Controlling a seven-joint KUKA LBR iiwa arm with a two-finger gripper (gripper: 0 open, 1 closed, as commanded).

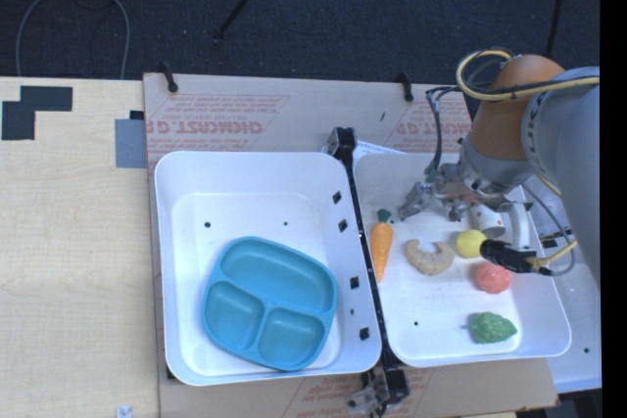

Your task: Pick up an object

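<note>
Pincer [423, 199] is hanging low in the right bin [411, 348], near its back, with metal fingers splayed a little way apart and nothing showing between them, so it is looking narrowly open and not holding anything. Behind it the grey arm [568, 162] is reaching in from the right, the orange band [509, 117] sitting above the wrist.

Candidates for picking are all lying in that same bin. A carrot [380, 250] is lying against the divider, just below and left of the pincer. A pale curled piece [429, 256], maybe a shrimp or a cashew, is lying just beside the carrot, below the pincer. A yellow ball [470, 243] is sitting to its right, a red lump [493, 277] further right, and a green lump [491, 328] well apart at the front. A black piece of the arm's gear is crossing between the yellow ball and the red lump.

In the left bin [171, 259], a blue tray [269, 303] is lying flat.

My worry is that the pincer is hovering between things rather than squarely over one. Coming straight down, it could be closing on bare bin floor, or nudging the carrot against the divider so it rolls off the fingers. The round ball could be squirting away from a narrow opening too.
</note>
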